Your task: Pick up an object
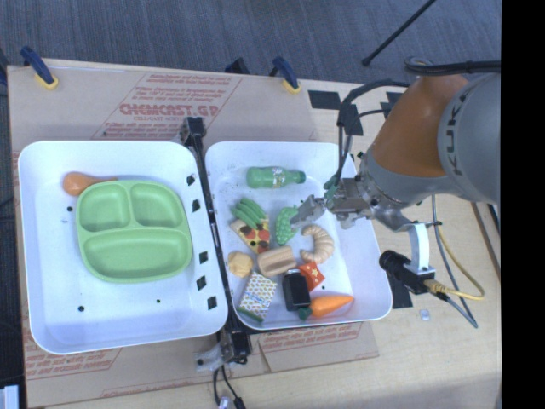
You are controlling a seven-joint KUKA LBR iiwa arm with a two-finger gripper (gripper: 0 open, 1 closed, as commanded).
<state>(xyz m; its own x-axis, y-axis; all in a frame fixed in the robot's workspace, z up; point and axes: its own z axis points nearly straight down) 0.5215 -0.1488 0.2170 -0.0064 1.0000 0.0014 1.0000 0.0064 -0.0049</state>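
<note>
Glossy green bottle [274,177]; matt green plastic tray [134,230]; cardboard underlay [170,105].

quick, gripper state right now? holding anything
Gripper: over the right white bin, beside the green toy cucumber; whether it is open, closed or holding anything cannot be told.

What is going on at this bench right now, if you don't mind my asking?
A robot arm reaches in from the right, its hand low over the right bin of toy food, near a green bottle and a croissant. Nothing is visibly held. The left bin holds a green divided plate.
</note>
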